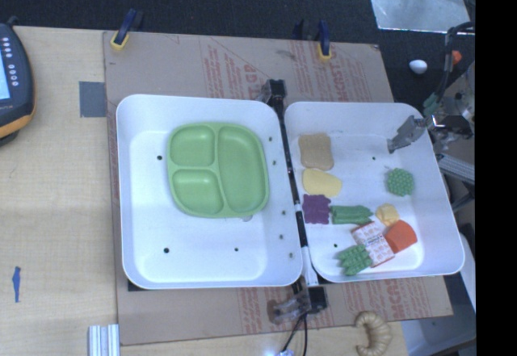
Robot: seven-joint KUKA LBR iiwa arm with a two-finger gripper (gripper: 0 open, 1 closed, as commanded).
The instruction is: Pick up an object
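The loose objects all lie in the right bin [420, 265]: a tan slab [316, 151] at its upper left, a yellow piece [321, 182] below that, then a purple piece [316, 208] and a green block [350, 215]. A green round knobbly ball [399, 182] sits toward the bin's right side, an orange block [401, 236] near its lower right. The gripper [404, 136] hangs over the bin's upper right rim, holding nothing visible; how wide it stands I cannot tell. The left bin [145, 257] holds a green divided plate [218, 169]

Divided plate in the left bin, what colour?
Light green, plain; the divided plate is clearest in the camera view, inside the left bin.
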